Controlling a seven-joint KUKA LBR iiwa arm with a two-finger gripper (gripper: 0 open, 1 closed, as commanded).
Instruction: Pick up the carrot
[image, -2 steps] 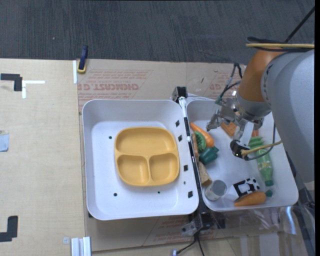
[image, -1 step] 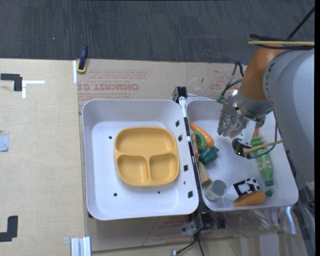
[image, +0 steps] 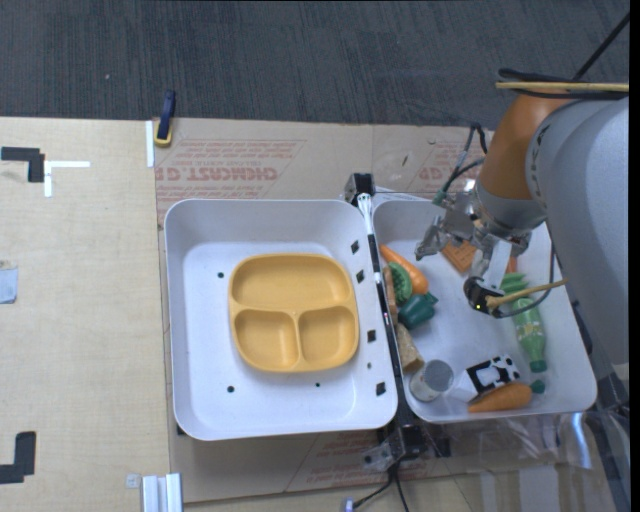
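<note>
Overhead slanted view of a surface (image: 80, 330) carrying two shallow white bins side by side. The left bin (image: 190, 300) holds a yellow divided plate (image: 294, 310) with three compartments, lying flat near its centre. The right bin (image: 570, 370) holds several small items: a carrot (image: 404, 267) lying tilted against the bin's left wall, just above a dark green toy vegetable (image: 416, 309); a second carrot (image: 499, 398) lying near the bin's front edge, just below a black-and-white block (image: 490, 375); a grey cup (image: 434, 378) near the front left corner; and a green bottle (image: 529, 330) toward the right side. The grey arm with its orange band (image: 512, 150) reaches in from the right, and the claw (image: 462, 255) hangs over the upper part of the right bin, to the right of the first carrot and apart from it. Whether the claw is wide or narrow cannot be told here; no item is seen between its tips.
</note>
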